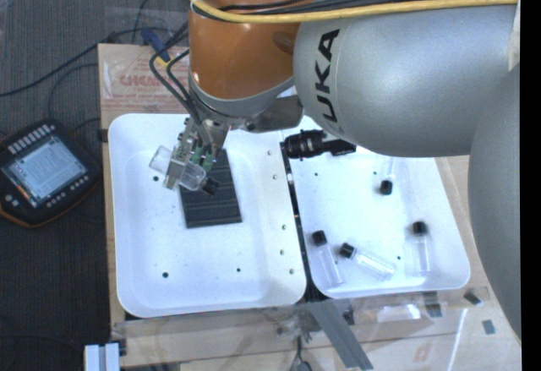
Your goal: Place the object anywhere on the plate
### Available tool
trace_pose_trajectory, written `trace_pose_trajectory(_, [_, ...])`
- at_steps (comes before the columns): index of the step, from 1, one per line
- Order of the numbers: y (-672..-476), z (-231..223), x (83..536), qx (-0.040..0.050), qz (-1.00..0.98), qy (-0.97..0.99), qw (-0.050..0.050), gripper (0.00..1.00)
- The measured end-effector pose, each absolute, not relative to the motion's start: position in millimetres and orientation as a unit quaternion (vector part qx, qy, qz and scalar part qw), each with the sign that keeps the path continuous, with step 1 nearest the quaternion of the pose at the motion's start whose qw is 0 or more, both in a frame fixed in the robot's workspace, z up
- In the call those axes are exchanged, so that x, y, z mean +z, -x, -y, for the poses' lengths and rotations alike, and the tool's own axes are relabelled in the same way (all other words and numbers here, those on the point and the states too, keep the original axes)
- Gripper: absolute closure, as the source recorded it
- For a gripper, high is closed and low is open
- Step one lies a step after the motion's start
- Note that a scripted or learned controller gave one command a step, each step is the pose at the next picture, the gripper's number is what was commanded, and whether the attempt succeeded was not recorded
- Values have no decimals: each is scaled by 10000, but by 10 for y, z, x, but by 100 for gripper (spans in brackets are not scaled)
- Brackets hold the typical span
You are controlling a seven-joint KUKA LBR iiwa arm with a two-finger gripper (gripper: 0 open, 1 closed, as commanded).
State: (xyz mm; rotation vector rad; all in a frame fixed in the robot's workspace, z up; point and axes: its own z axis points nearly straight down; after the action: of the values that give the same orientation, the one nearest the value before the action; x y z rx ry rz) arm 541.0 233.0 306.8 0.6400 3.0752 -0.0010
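In the camera view, the grey arm's two-finger gripper (188, 165) hung over the left shallow white bin (144, 276), just above the upper left corner of a dark ribbed rectangular plate (215, 202) lying flat on that bin's floor. A clear plastic vial (169, 165) sat at the fingertips, jutting left of the plate's edge; I could not tell whether the gripper was clamped on it. To the plate's right, the right white bin (448, 217) held several clear, black-capped vials (372, 262).
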Motion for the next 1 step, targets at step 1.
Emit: trace_pose_trajectory(1, [-5113, -2334, 3591, 3, -9984, -559, 16, 100])
